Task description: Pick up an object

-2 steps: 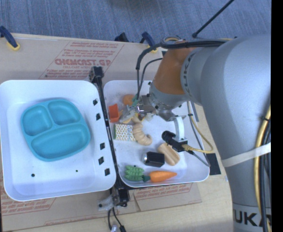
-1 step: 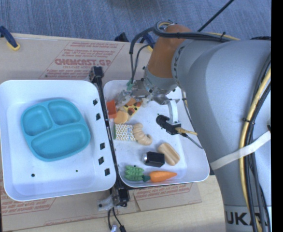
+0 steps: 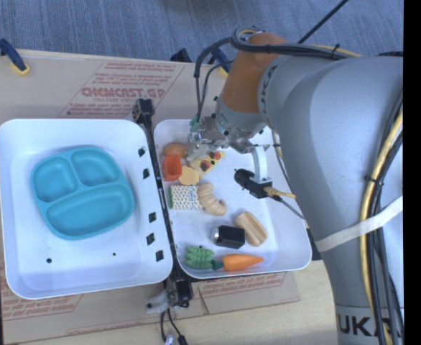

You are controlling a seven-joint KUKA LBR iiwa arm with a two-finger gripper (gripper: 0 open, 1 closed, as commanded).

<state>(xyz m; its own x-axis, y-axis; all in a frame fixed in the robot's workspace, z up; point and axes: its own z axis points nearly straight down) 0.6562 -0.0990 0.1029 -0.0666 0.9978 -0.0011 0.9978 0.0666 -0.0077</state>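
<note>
Toy foods are crowding the right bin (image 3: 293,254): a carrot (image 3: 241,262) beside green leaves (image 3: 198,256), a black block (image 3: 230,236), a bread roll (image 3: 251,228), a croissant (image 3: 212,198) and a cracker (image 3: 185,197). A blue divided plate (image 3: 82,190) is lying in the left bin (image 3: 9,214). The grey arm (image 3: 325,128) is leaning over the right bin's far end, its gripper (image 3: 198,148) hanging just above an orange cup (image 3: 172,167) and yellow piece (image 3: 190,176); whether it grips anything cannot be told.

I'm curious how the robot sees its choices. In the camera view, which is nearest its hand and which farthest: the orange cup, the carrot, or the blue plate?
From the hand, low over the right bin's far end:
1. Orange cup, just left of the hand in the right bin.
2. Carrot, at the right bin's near edge.
3. Blue plate, in the left bin.
</note>
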